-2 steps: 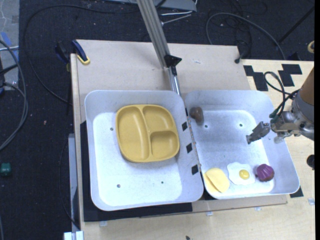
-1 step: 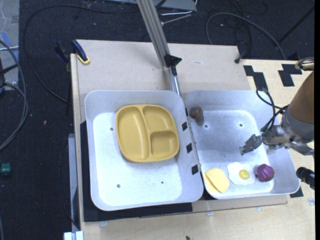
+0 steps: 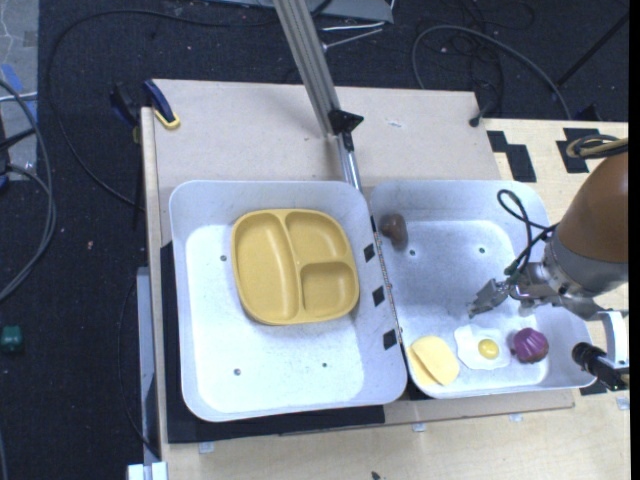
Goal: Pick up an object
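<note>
White plastic bins sit side by side, the left bin [image 3: 200, 368] bearing a yellow divided plate [image 3: 296, 265]. Over the right bin [image 3: 440, 238] the gripper [image 3: 487, 303] hovers, fingers narrowly parted and holding nothing. Just below lie a fried egg [image 3: 485, 348], a yellow slice [image 3: 434, 359] and a purple piece [image 3: 529, 344] (a brown lump [image 3: 394, 228] sits well apart). Best practice: centre over the egg, then descend straight.

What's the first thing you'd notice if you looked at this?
The big yellow plate with three sections, sitting in the left bin. Next, the toy food along the right bin's front edge: a yellow piece, a fried egg and a purple ball, with the pincer just above them.
</note>
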You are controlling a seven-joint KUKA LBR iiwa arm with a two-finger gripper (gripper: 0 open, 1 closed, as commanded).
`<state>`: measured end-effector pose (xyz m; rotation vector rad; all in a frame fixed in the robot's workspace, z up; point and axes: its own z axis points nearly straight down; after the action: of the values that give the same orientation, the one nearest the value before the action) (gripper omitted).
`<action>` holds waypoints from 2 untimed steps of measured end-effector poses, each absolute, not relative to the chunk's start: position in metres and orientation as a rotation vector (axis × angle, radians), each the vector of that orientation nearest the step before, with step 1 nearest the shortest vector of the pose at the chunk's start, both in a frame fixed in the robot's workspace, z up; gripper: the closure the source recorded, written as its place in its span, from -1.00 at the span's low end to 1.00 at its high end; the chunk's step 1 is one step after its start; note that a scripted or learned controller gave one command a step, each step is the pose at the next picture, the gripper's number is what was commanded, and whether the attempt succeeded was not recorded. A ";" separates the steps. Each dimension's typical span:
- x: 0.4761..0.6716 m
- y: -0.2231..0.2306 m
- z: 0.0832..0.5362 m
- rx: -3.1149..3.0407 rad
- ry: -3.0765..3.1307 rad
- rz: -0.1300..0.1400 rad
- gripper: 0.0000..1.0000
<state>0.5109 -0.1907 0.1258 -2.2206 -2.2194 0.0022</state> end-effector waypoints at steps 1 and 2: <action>0.512 -0.191 0.092 -2.224 -2.222 0.000 -1.00; 0.513 -0.192 0.105 -2.229 -2.225 -0.003 1.00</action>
<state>0.5133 -0.1919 0.1053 -2.2295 -2.2251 -0.0031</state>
